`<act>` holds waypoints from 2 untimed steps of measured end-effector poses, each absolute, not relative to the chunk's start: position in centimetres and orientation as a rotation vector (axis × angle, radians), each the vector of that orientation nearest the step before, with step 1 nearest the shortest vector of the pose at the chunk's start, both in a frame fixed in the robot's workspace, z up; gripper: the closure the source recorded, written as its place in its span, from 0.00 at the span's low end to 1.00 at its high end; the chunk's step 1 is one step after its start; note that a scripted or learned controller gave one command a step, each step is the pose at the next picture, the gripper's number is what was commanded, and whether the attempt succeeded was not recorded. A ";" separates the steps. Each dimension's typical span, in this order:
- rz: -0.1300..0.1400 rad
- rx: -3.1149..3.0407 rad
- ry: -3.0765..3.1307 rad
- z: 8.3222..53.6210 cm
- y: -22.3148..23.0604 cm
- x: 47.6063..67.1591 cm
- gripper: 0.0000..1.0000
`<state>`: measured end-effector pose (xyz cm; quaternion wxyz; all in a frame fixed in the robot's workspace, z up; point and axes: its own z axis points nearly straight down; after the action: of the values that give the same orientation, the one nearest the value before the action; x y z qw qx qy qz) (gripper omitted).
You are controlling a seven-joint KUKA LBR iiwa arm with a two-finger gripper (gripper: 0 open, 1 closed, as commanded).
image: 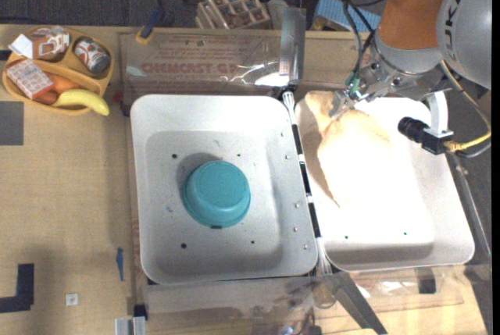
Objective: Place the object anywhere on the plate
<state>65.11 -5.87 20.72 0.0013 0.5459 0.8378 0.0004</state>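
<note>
Camera view: "UKA" lettering on arm (469, 5); claw (348, 97) above right bin (437, 247), grip state unclear; teal plate (217, 193) in left bin (148, 169).

arm (437, 5) cut off at right edge, gripper (348, 95) fingers too small to tell

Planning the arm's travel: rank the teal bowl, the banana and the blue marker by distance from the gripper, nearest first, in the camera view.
From the gripper, at the right bin's top left corner:
1. Teal bowl, middle of the left bin.
2. Banana, in the yellow tray at far left.
3. Blue marker, bench, lower left.
</note>
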 end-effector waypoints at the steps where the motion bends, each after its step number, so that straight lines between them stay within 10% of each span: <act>1: 0.003 1.712 2.629 22.5 -5.9 65.2 1.00; 2: 0.001 1.158 2.919 22.2 0.0 65.5 1.00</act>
<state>65.45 -0.04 22.16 0.0008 0.3688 0.9295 0.0004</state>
